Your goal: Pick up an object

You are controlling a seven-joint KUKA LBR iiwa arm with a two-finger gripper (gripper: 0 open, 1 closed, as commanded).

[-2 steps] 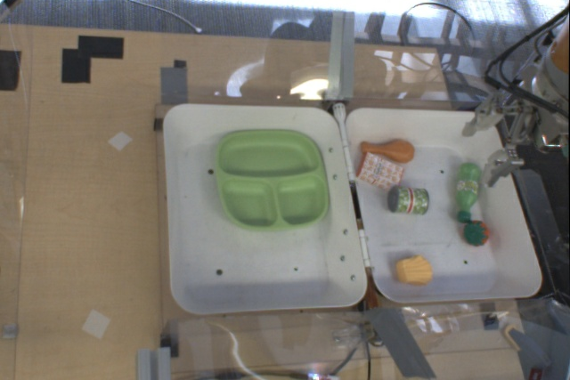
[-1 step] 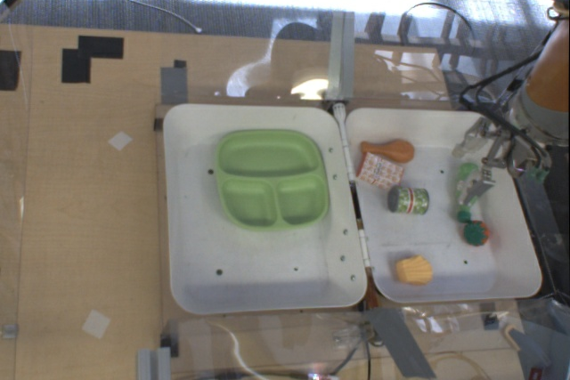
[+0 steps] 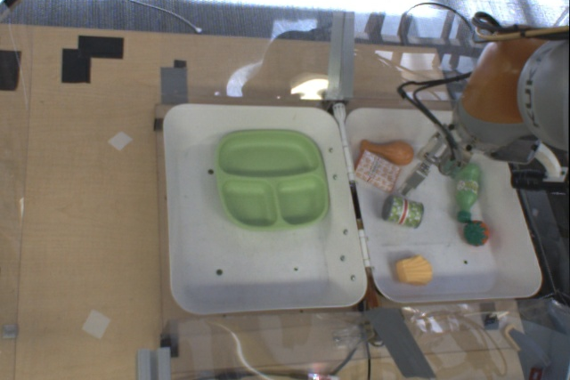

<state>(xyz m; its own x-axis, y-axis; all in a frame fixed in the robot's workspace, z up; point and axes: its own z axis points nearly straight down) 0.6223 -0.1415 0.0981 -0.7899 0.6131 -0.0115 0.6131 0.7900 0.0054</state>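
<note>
The right bin (image 3: 525, 276) holds several small objects. An orange chicken-leg-shaped toy (image 3: 389, 152) lies at its back left, with a red and white packet (image 3: 377, 171) beside it. A small can (image 3: 403, 211) lies on its side near the middle. Toward the right are a green bottle (image 3: 467, 188) and a green and orange ball (image 3: 476, 232). A yellow ridged piece (image 3: 413, 270) rests near the front. My gripper (image 3: 430, 168) hangs open over the middle of this bin, between the packet and the bottle and just above the can, with nothing between its fingers.
The left bin (image 3: 191, 271) carries a green divided plate (image 3: 271, 179). A metal divider (image 3: 350, 182) runs between the two bins. The grey arm with its orange band (image 3: 499, 84) covers the right bin's back right corner, and black cables loop above it.
</note>
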